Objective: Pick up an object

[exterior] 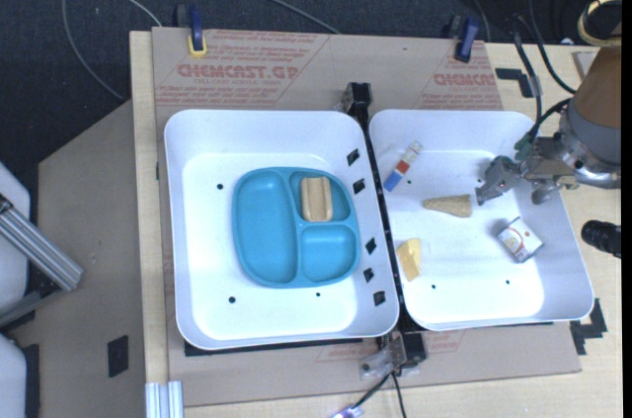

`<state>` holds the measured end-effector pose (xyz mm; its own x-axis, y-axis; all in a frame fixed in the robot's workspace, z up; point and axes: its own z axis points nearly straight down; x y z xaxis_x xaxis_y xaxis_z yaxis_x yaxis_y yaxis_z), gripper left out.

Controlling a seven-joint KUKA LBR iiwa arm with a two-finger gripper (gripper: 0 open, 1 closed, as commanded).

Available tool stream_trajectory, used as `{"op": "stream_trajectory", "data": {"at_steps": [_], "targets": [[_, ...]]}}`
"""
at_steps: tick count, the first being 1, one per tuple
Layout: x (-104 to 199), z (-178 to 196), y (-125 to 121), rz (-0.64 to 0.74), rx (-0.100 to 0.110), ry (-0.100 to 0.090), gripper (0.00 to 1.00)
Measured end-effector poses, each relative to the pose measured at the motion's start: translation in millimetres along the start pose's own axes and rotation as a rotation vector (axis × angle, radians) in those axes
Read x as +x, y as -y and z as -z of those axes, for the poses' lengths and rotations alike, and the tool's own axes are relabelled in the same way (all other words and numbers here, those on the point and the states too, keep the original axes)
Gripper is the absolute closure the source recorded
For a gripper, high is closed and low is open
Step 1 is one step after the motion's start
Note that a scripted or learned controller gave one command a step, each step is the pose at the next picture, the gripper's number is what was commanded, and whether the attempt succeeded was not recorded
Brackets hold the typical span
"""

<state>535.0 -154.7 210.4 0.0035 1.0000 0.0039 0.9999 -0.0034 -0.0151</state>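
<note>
On the table (148, 209) sit two white bins. The left bin (197, 159) holds a blue divided plate (276, 233) with a tan bread-like piece (316, 199) in its upper right compartment. The right bin (553, 297) holds a tan wedge (449, 205), a small red, white and blue tube (401, 167), a yellow block (409, 259) near the divider, and a small white packet (518, 240). The hand (518, 181) hovers over the right bin's upper right part, fingers spread apart with nothing between them, just right of the wedge.

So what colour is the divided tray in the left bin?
Light blue. The divided tray shows plainly in the camera view.
</note>
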Motion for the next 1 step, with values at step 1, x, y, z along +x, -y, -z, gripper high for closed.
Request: {"op": "stream_trajectory", "data": {"at_steps": [1], "targets": [[0.5, 7.3, -2.9, 0.004, -0.014, 0.003, 0.00]]}}
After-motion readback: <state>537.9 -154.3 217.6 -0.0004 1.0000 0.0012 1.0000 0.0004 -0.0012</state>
